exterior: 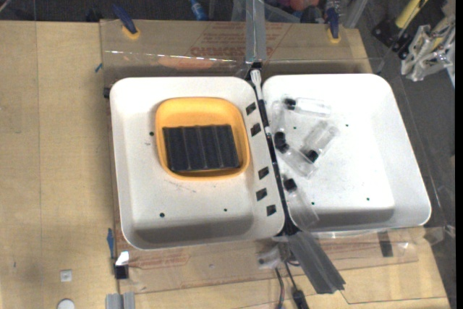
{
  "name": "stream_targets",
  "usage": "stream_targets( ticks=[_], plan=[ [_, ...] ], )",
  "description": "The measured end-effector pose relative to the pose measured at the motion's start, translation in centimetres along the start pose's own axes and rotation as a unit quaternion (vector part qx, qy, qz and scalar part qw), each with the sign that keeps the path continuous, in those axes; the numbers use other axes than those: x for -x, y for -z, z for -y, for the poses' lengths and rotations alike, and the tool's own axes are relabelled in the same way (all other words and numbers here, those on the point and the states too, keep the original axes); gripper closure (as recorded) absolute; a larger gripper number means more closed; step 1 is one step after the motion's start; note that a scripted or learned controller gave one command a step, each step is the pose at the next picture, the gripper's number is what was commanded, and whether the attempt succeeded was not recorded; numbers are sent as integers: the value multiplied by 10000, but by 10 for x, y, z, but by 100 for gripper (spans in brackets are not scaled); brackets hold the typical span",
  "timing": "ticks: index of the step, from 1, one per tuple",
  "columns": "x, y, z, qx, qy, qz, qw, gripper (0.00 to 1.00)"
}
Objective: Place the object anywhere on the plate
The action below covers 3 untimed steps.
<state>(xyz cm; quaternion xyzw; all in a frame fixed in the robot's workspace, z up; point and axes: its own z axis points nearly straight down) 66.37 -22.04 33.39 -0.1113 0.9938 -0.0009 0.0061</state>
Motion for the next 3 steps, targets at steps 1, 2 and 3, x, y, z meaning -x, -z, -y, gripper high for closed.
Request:
stream_targets(
  ticks=[1,2,3],
  plan=[
    [5,-28,0,25,1347,-27,9909,100],
    [6,-8,0,6,1620,-2,9868,100],
    [6,-18,-1,23,1854,-25,9827,100]
  ],
)
